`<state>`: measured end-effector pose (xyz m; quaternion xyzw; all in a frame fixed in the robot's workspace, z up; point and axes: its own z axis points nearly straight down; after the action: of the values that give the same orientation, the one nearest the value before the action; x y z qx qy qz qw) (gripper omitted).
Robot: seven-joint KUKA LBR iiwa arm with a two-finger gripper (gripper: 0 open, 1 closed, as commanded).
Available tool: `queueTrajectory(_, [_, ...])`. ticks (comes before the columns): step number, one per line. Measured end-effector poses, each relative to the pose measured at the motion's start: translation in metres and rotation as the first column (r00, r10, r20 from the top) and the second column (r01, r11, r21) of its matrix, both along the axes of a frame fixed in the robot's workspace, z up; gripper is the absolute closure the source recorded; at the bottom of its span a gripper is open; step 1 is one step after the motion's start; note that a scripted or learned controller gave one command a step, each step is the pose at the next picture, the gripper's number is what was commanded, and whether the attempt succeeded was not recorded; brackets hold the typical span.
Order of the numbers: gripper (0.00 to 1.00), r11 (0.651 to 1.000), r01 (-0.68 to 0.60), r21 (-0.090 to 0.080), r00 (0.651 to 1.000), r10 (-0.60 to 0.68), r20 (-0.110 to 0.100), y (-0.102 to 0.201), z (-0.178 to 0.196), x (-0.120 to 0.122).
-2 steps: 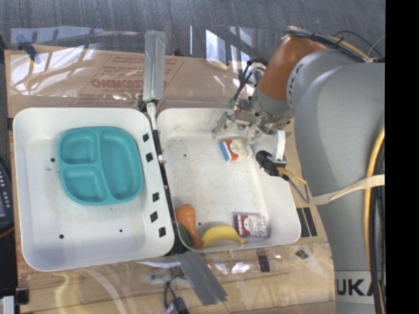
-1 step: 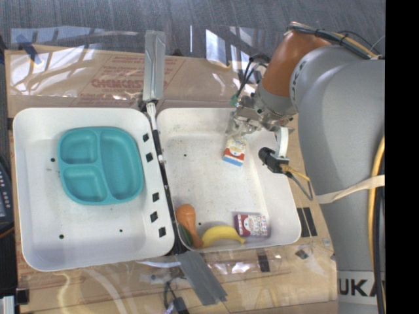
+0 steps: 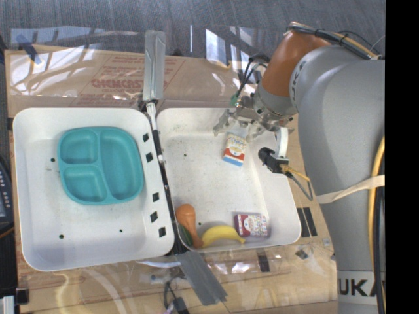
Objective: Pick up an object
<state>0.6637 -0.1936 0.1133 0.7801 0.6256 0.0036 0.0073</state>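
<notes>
The tool hangs with fingers spread, straddling the top of a small red-and-white carton near the right bin's far edge, apparently lined up to grasp it, though nothing is gripped yet.

Two white bins on tabletop. One teal divided tray, well left of jaws. Two small cartons: one red-and-white right at jaws, one dark red below them. One banana. One orange item, possibly carrot, beside banana.
</notes>
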Motion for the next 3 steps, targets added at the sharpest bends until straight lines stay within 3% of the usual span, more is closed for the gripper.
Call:
queueTrajectory(1, [0.00,0.999,0.035,0.008,0.999,-0.035,-0.019,-0.0049,-0.0219,-0.0519])
queueTrajectory(2, [0.00,0.999,0.035,0.008,0.999,-0.035,-0.019,-0.0049,-0.0219,-0.0519])
queueTrajectory(3, [1.00,0.999,0.031,0.009,0.999,-0.031,-0.022,-0.0039,-0.0124,-0.0517])
